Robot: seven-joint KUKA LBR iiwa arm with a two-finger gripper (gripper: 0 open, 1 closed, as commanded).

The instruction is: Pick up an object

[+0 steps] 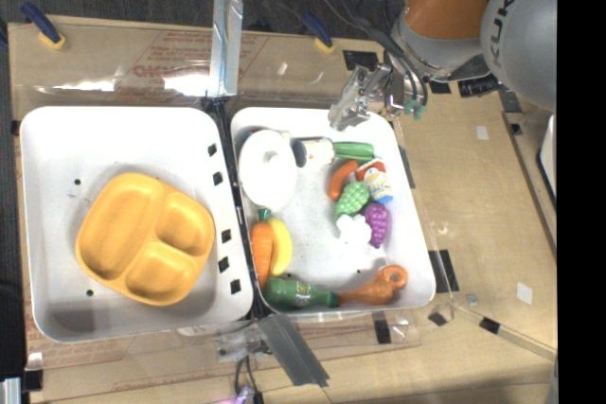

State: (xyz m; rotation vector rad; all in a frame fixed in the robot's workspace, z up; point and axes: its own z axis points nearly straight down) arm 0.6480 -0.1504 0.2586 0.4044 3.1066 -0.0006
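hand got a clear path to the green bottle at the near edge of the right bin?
Probably yes. The hand hangs above the right bin's far rim, and the green bottle lies uncovered at the near wall, though a carrot touches its end.

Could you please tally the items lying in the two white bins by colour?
Yellow: 2, moulded plastic divided tray, toy banana
Orange: 3, toy carrot, toy pipe-shaped piece, small orange toy
Green: 3, toy bottle, grapes, pod
Purple: 1, grapes
White: 1, round cup
Total: 10
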